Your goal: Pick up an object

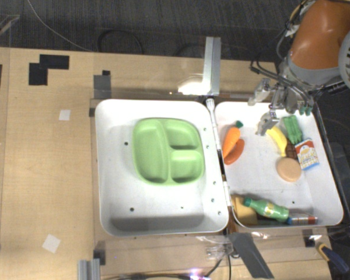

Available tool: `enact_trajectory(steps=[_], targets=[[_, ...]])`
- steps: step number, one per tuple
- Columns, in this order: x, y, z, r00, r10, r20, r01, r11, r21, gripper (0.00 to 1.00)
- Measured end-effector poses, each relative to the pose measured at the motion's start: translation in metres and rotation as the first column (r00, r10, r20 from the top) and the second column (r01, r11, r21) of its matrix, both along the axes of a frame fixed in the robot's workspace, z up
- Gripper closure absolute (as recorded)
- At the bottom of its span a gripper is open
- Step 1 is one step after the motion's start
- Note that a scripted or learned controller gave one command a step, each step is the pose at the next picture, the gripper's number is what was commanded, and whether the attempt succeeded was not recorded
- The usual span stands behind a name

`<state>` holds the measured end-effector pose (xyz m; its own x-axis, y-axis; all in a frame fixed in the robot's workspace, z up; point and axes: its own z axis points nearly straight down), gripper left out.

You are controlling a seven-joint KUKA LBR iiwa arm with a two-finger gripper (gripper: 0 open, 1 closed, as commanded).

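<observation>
My gripper (263,109) hangs over the far part of the right bin (329,179), open, with nothing between its fingers. Just right of it and below lie a yellow banana-shaped toy (277,140) and a green block (292,128). A carrot (231,137) with a green top lies to the gripper's lower left, against an orange-red piece (237,151). Further forward sit a tan round disc (289,170) and a red, white and blue packet (307,154).
A green bottle (269,209) lies along the right bin's near wall, with a brownish object (244,207) and a thin red item (304,219) beside it. The left bin (114,203) holds a green compartment plate (166,150). A metal post (212,66) stands behind the divider.
</observation>
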<state>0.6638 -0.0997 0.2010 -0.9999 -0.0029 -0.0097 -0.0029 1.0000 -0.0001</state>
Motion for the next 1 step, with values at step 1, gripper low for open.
enact_trajectory(steps=[1], targets=[[-0.0321, -0.0048, -0.1092, 0.998, -0.056, 0.004, 0.056, 0.998, 0.001, 0.0]])
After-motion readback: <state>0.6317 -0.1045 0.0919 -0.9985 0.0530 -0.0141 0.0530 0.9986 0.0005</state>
